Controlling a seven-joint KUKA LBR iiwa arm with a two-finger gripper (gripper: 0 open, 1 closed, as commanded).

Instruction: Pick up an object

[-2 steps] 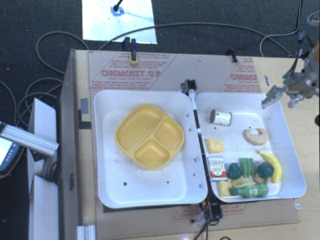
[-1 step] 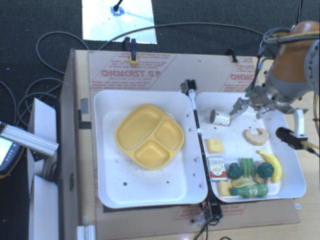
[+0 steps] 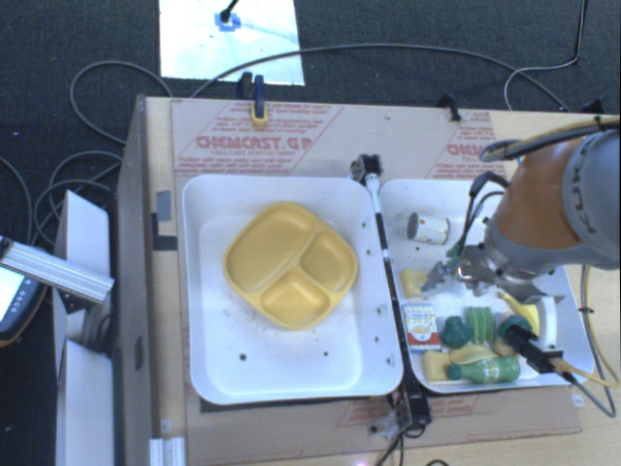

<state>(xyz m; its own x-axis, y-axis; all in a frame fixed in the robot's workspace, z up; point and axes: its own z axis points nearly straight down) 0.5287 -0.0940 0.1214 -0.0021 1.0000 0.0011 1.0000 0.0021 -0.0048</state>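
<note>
Red print runs across the brown board (image 3: 320, 134) lying under the two bins on the surface: "CHEMCAST GP" reads clearly at its upper left, with a smaller red line beneath too fine to make out. The same red lettering repeats at the upper right, slanted and partly covered. A small packet (image 3: 418, 323) carries red markings, unreadable.

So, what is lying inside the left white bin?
Inside the left white bin lies one thing: a yellow divided plate, right side up, with three compartments showing nothing in them. The plate covers the bin floor beneath it, so anything underneath is hidden.
</note>
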